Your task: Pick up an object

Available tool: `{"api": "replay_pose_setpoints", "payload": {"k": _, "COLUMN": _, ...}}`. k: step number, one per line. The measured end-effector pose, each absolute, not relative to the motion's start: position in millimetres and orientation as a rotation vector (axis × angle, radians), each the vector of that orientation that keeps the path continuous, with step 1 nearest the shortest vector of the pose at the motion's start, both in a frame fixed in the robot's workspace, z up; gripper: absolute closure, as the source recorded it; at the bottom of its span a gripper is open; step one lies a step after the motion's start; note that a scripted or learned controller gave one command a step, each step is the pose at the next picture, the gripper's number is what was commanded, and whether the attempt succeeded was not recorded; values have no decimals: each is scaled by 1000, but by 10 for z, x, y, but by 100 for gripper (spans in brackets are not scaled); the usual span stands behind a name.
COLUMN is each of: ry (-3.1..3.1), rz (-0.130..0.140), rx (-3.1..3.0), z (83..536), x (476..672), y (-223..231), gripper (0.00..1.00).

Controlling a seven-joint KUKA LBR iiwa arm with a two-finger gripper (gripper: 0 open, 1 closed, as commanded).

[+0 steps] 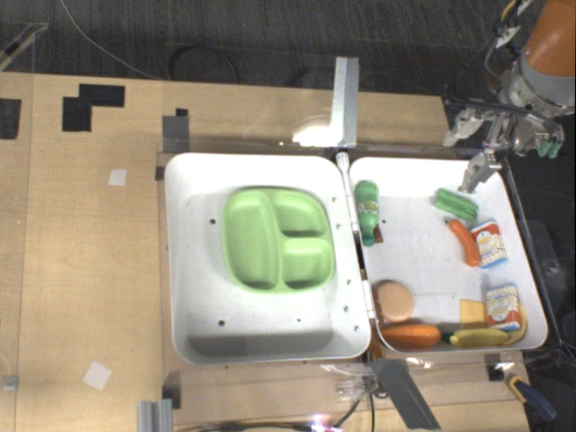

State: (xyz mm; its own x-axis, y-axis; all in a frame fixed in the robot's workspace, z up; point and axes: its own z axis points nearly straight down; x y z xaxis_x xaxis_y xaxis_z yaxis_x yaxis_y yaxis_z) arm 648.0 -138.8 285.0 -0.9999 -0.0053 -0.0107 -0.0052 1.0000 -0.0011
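The right bin [423, 241] holds several toy foods. A green bottle [365, 207] lies by its left wall and a green cucumber [455, 203] lies near the back right. Beside the cucumber are a red-orange sausage [464, 241] and a small red-and-white carton [489, 244]. Along the front lie a brown bun [394, 301], an orange carrot [412, 335], a yellow banana [480, 337], a cheese wedge [472, 311] and a second carton [503, 306]. My gripper [477, 174] hangs over the bin's back right corner, just above and right of the cucumber, with nothing seen in it.
The left bin [193, 241] carries a green divided plate [276, 238]. A metal post [346, 102] stands behind the wall between the bins. The grey arm with its orange band [544, 48] comes in from the upper right.
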Motion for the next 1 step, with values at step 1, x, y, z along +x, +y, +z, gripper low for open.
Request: {"api": "replay_pose_setpoints", "payload": {"k": 1, "ry": 3131, "rz": 0, "rx": 178, "z": 1978, "x": 6247, "y": -1663, "gripper": 0}}
